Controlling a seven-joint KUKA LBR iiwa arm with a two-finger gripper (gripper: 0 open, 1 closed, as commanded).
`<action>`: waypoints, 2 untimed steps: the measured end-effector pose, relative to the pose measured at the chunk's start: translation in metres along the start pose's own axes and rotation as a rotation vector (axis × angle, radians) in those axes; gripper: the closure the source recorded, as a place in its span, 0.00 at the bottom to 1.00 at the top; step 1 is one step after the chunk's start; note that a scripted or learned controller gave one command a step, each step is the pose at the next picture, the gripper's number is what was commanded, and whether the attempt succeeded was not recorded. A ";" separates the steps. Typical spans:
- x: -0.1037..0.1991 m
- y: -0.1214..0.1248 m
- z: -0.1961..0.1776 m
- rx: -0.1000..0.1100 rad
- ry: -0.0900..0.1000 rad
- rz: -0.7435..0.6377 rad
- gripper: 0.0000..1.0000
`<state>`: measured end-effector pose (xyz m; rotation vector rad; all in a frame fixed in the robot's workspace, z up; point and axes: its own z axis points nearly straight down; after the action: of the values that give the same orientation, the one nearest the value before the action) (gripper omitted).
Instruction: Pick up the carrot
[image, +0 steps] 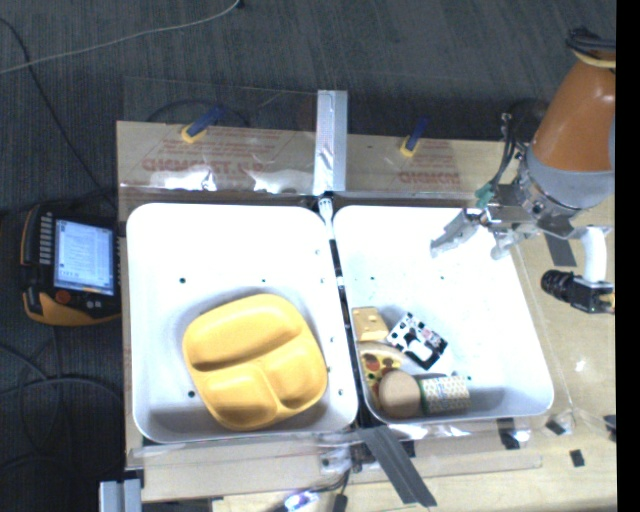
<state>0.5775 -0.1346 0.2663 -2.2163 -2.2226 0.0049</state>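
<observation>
Across the middle of the frame you have the two white bins side by side: the left bin (160, 250) and the right bin (500, 330), meeting at a dark seam in the centre. Filling the lower half of the left bin is a yellow compartment tray (255, 358), lying tilted, its three sections facing up.

At the upper right of the frame, the arm (580, 120) reaches in, its orange band above the grey wrist. Its gripper (472, 233) hangs over the upper right part of the right bin, fingers spread apart with nothing between them.

At the far left of the frame, off the bins, sits a handheld pendant (78, 260) with a lit screen.

Along the lower left of the right bin you will find a cluster of small items pressed together: a black and white patterned piece (418, 338), a tan block (367, 324), a brown rounded object (397, 393) and a speckled cylinder (444, 393) just beside it. An orange and yellow item (374, 361), which may be the carrot, lies among them against the seam wall, well apart from the gripper; you cannot tell its shape clearly.
</observation>
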 end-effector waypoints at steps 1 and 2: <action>0.017 -0.016 0.031 -0.001 0.001 -0.229 0.00; -0.005 0.015 -0.049 -0.001 -0.002 0.124 0.00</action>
<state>0.5922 -0.1396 0.3148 -2.3520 -2.0820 0.0072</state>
